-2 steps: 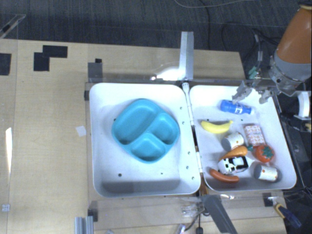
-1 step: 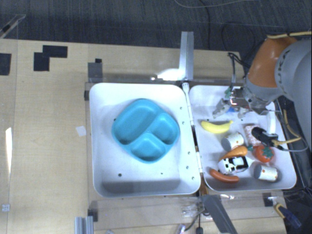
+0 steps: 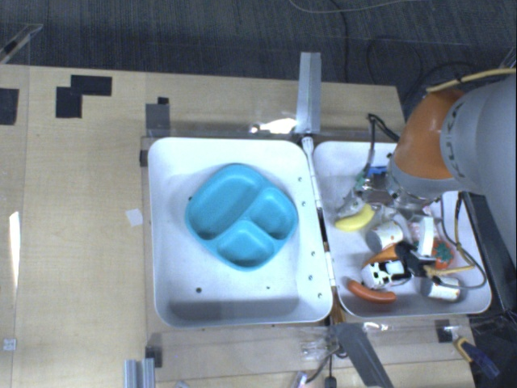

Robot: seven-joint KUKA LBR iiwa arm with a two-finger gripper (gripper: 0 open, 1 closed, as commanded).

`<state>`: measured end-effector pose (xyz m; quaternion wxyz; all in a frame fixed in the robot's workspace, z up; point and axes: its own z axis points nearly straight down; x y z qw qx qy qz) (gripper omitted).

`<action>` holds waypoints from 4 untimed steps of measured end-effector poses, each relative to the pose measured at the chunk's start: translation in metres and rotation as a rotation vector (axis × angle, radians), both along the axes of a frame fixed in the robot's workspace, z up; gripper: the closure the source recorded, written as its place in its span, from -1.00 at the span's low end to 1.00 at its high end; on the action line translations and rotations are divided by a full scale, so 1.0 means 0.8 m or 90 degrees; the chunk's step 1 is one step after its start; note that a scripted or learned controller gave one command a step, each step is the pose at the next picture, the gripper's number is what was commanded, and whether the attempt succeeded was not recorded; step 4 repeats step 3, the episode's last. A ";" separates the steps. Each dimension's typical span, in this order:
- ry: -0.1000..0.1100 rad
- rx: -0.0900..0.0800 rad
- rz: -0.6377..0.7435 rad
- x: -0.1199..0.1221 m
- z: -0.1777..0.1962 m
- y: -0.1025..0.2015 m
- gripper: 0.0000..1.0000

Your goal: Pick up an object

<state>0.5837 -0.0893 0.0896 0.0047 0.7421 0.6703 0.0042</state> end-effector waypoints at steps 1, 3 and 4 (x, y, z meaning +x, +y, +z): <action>-0.005 0.002 0.000 0.004 0.016 0.003 1.00; 0.005 0.001 -0.001 0.051 0.121 0.048 1.00; 0.005 0.001 -0.001 0.051 0.121 0.048 1.00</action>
